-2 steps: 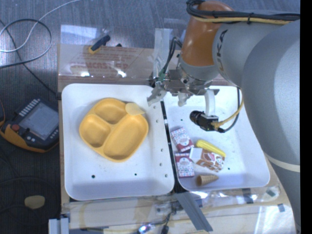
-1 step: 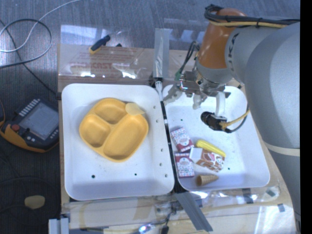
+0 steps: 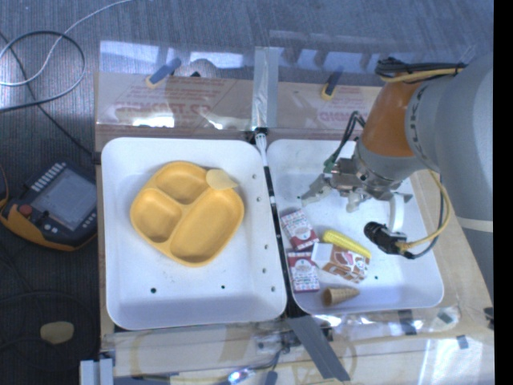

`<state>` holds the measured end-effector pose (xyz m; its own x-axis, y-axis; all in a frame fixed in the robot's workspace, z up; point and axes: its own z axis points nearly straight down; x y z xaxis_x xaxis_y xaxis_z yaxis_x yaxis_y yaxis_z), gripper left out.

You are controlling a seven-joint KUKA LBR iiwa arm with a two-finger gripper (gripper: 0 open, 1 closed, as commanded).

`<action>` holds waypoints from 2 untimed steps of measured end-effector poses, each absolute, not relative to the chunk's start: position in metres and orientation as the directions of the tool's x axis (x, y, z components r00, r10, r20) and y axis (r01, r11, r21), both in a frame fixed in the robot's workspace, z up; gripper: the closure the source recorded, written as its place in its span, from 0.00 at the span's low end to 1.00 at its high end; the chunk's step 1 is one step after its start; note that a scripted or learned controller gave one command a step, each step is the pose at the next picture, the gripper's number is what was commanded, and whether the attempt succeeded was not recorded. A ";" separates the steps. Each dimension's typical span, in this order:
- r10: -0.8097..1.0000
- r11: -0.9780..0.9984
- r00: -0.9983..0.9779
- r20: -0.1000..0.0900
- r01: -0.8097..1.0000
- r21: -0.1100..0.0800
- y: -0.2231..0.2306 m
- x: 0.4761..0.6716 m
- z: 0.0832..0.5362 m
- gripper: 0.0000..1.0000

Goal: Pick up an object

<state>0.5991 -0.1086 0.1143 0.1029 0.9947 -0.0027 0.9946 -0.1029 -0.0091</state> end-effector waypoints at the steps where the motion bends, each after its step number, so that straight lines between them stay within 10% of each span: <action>1: 0.996 -0.093 0.093 0.000 0.996 0.017 -0.121 0.550 0.090 0.00; 2: 1.000 -0.020 0.020 -0.004 1.000 0.019 -0.146 0.491 0.090 0.00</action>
<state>0.4908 -0.1455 0.0905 0.0201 0.9998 -0.0040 0.9996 -0.0200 0.0191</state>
